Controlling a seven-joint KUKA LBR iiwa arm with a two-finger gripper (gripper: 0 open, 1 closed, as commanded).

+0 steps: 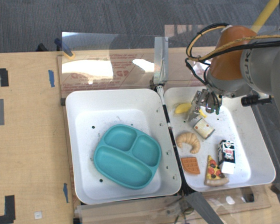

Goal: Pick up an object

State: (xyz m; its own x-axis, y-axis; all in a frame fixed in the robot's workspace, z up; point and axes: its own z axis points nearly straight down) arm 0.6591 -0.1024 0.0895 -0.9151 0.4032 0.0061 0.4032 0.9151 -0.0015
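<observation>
Gripper (203, 106) low in right bin (254, 140), finger spacing impossible to tell. Just left: yellow banana (181, 108). Just below: white block (203, 128), likeliest target. Farther below: croissant (188, 141), waffle (191, 165), pizza slice (214, 171). Best centred over one item before closing.

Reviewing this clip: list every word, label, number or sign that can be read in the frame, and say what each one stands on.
Red printing on the cardboard sheet behind the bins: too blurred and washed out by glare to read.
Black and white carton in the right bin: dark markings on its face, too small to read.
Small square mark on the bench: no legible characters.
Nothing else carries text.
</observation>
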